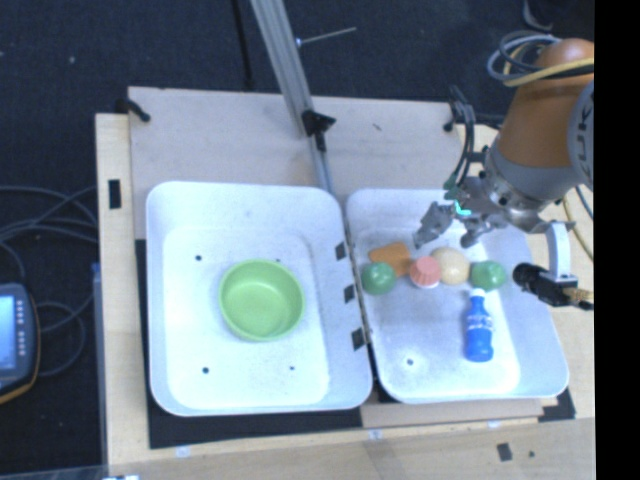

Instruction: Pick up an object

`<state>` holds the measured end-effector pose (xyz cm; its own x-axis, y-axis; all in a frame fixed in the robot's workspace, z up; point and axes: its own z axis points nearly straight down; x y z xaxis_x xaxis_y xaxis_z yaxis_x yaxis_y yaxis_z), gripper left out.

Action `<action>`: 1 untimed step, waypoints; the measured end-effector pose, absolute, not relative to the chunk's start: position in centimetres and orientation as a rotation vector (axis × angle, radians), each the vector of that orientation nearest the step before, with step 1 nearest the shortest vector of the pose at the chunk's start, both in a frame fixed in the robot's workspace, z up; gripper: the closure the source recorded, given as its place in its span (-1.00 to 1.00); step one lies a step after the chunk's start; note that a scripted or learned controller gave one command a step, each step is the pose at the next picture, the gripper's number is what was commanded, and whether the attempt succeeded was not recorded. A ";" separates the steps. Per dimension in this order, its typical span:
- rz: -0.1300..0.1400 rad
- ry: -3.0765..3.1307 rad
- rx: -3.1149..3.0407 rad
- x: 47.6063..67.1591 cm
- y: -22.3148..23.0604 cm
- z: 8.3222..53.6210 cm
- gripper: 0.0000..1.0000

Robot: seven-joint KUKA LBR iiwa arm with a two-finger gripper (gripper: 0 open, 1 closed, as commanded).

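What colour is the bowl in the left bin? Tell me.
The bowl is light green, seen in the camera view.

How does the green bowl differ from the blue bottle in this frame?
The green bowl sits alone in the left bin; the blue bottle lies in the right bin near several small items. The bowl is wide, round and open; the bottle is slim, with a white cap. Neither is touched by the claw.

My arm in from right, orange band up top, wrist angled down-left. My gripper over right bin's far edge, fingers spread apart, nothing between them.
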<state>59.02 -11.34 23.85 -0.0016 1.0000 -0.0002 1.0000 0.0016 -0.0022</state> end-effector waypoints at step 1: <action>0.003 -2.222 -2.219 59.0 -11.3 23.9 -1.00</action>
<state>59.02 -11.34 23.85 -0.0016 1.0000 -0.0002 1.0000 0.0016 -0.0022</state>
